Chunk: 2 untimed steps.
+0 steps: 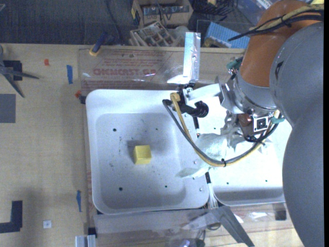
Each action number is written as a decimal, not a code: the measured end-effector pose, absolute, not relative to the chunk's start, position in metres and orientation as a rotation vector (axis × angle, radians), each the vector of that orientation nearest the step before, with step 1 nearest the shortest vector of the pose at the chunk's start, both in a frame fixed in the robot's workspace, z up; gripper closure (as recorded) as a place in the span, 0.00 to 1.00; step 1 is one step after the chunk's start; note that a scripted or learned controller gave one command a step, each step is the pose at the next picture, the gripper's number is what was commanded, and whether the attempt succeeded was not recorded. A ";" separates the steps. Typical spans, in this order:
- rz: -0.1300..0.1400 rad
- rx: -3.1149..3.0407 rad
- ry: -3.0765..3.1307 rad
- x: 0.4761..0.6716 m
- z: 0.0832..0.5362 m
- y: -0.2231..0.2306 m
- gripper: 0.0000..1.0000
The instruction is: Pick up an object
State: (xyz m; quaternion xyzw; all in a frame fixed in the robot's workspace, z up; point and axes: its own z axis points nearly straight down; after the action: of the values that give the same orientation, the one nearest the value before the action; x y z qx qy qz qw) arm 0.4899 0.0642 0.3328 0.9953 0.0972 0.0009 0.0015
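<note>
A small yellow block [142, 154], roughly cube-shaped with a brighter top face and a darker front side, lies flat on the floor of the left bin [103, 107], a little left of that bin's middle. It casts a soft shadow to its upper left and nothing touches it. Dark specks and a few small holes dot the white floor around it.

The grey arm [303, 86], with its orange band [267, 40], comes in from the right and hangs over the seam between the two bins. Its white wrist housing and a looping yellow-and-black cable [190, 138] cover the near corner of the right bin [247, 189]. The claw [226, 140] sits beneath this hardware, above the right bin's left edge and well apart from the block; whether it is spread or closed cannot be told.

Beyond the bins a clear plastic sheet with red lettering [128, 68] lies on the wooden worktop [41, 138], with blue tape marks [69, 74] nearby.
</note>
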 end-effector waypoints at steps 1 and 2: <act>-0.011 3.090 0.582 0.478 0.198 0.072 1.00; -0.006 3.127 0.311 0.485 0.143 0.128 1.00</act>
State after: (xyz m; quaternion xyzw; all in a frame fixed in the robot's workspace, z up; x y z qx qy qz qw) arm 0.4846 0.1283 0.1428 0.9951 0.0990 -0.0018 -0.0006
